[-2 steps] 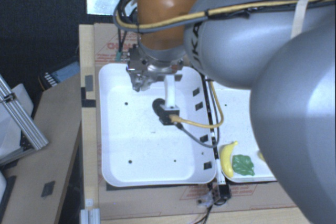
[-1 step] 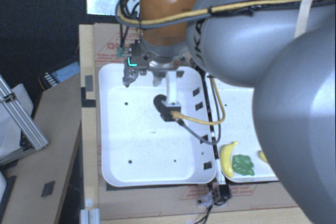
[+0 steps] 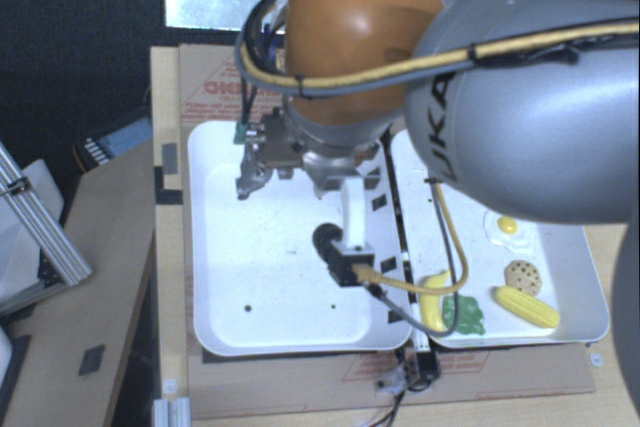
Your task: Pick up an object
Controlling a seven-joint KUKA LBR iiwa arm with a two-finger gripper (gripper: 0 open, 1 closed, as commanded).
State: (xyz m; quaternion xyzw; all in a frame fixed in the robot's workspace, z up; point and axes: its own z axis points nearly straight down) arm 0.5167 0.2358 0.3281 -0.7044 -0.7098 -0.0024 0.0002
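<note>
You are looking at a robotics lab test bench. 2 shallow white bins [image 3: 215, 315] sit on cardboard sheeting [image 3: 215, 85], a grey industrial arm [image 3: 520, 105] with cabling hangs over them, an aluminium frame rail [image 3: 40, 225] stands at left, and dark curtain backs the scene.

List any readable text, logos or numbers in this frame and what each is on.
"KU": big dark letters on the grey arm casing, running down it; the rest of the word is cut off.
Red print on the cardboard sheet behind the left bin: too blurred to read.
Red print on the cardboard at the front edge: too blurred to read.
</note>
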